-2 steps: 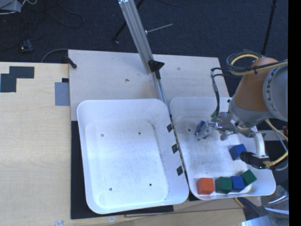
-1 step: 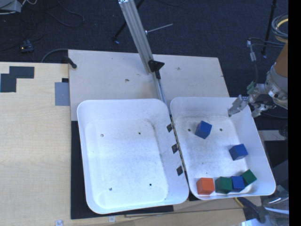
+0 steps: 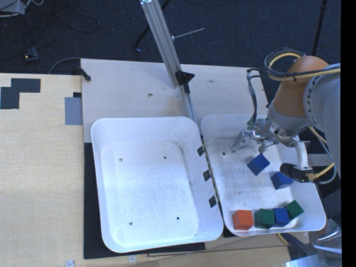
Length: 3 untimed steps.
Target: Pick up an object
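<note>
In the right bin (image 3: 222, 204), a blue cube (image 3: 258, 164) lies tilted near the middle. A second blue cube (image 3: 281, 179) rests just to its right. Along the near rim sit an orange cube (image 3: 242, 219), a green cube (image 3: 265, 218), a small blue cube (image 3: 281, 216) and another green cube (image 3: 295, 208). My gripper (image 3: 251, 144) hangs over the bin's far half, just above and behind the tilted blue cube. Its metal fingers (image 3: 238, 144) are spread open with nothing between them.
The left bin (image 3: 111, 149) lies beside the right one, with black clips (image 3: 206, 174) along their shared edge. A slanted aluminium rail (image 3: 164, 38) rises behind the bins. The arm's grey and orange wrist (image 3: 295, 93) and its cables crowd the right side.
</note>
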Motion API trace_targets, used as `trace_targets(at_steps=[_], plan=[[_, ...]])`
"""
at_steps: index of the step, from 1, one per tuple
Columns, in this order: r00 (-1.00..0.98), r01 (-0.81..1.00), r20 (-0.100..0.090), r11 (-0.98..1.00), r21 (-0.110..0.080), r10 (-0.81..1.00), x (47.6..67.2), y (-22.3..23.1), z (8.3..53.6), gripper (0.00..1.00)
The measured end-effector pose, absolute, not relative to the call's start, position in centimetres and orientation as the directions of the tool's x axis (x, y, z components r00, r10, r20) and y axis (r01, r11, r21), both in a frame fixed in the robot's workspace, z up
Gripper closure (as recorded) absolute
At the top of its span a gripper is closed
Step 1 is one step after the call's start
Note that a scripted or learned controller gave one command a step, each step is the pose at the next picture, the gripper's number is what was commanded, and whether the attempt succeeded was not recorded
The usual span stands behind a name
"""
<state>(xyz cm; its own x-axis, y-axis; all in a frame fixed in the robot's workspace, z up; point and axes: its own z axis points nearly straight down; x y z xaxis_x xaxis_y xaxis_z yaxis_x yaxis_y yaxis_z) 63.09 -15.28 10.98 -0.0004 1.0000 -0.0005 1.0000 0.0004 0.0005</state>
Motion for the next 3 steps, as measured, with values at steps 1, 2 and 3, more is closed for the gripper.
trace_targets(at_steps=[1,2,3], plan=[[0.004,1.0,0.001,-0.004,-0.004,1.0,58.7,-19.1,9.0,0.0],[0.007,1.0,0.001,-0.007,-0.004,1.0,58.8,-19.2,10.0,1.0],[-0.006,1.0,0.003,0.006,0.0,1.0,57.8,-13.6,15.1,1.0]])
